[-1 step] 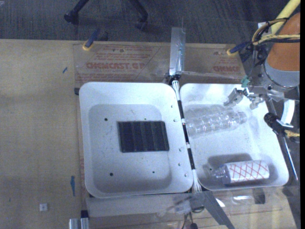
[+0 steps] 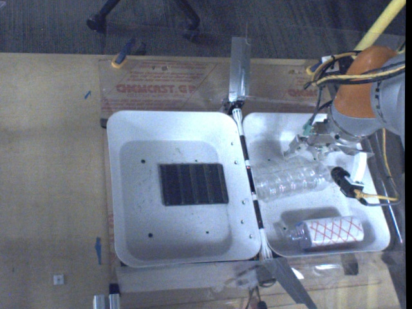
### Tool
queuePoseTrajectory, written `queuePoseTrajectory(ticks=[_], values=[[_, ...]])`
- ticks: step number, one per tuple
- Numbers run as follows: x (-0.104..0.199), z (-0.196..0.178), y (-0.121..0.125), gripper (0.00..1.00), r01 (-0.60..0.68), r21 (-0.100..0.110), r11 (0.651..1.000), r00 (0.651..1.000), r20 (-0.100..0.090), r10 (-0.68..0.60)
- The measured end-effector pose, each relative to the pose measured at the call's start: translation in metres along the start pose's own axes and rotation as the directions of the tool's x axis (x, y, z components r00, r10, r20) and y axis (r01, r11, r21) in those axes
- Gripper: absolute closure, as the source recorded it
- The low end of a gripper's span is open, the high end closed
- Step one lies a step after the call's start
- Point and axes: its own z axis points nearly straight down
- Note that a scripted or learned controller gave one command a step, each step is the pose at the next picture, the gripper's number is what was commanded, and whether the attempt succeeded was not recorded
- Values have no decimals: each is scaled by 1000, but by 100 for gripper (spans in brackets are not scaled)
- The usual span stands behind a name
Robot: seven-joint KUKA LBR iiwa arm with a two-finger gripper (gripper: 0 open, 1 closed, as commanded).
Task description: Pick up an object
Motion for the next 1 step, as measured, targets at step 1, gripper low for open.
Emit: queuePoseTrajectory(ticks=[1], values=[[-55,6,-36,0,170,-2,985,985,-3,-170]])
